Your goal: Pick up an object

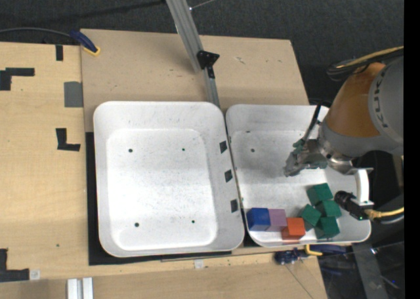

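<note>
Over the right bin (262, 117), gripper (293, 165) hovers, grip state unclear, nothing visibly held. Green blocks (321, 209) lie near-right beside it; next move calls for descending onto one.

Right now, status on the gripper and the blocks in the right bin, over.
Gripper over right bin, nothing seen in it. Green blocks, orange block, purple block, blue block clustered at near edge. Path unobstructed.
</note>
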